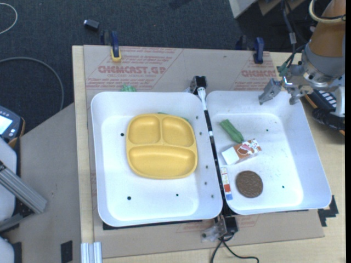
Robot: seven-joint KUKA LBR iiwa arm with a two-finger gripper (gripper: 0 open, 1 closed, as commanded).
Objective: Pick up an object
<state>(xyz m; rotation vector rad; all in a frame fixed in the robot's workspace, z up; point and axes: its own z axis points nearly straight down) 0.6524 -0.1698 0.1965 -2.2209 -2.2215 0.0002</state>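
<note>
Hand (281,90) above right bin's (307,163) far rim, fingers spread apart, holding nothing

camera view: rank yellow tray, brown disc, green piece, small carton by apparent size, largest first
1. yellow tray, in the left bin, largest by far.
2. brown disc and small carton, in the right bin: too alike in apparent area to rank.
3. green piece, a thin strip, smallest.
</note>
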